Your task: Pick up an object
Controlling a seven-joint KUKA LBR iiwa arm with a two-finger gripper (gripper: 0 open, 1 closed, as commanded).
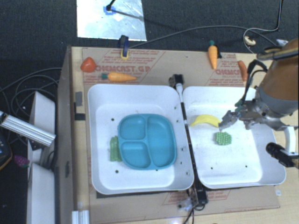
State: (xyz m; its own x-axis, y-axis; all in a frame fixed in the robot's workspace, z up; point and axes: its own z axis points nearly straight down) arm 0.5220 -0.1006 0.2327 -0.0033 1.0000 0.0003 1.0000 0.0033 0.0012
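Note:
In the right bin (pixel 261 171) lie a yellow banana (pixel 205 120) near the left wall and a green bumpy lump (pixel 224 138) just below and right of it. My gripper (pixel 227 122) reaches in from the right and hangs over the bin between the two, its tip close to the banana's right end and just above the green lump. Nothing shows held in it. The left bin (pixel 100 111) holds a blue divided plate (pixel 147 141) with a green object (pixel 114 149) beside its left edge.
Outside the bins, on the cardboard at the back, lie a carrot (pixel 122 77), a red-orange fruit (pixel 88 64), a second carrot (pixel 213 55) and an orange piece (pixel 242 70). A black divider (pixel 184 125) runs between the bins. Cables trail at the left and back.

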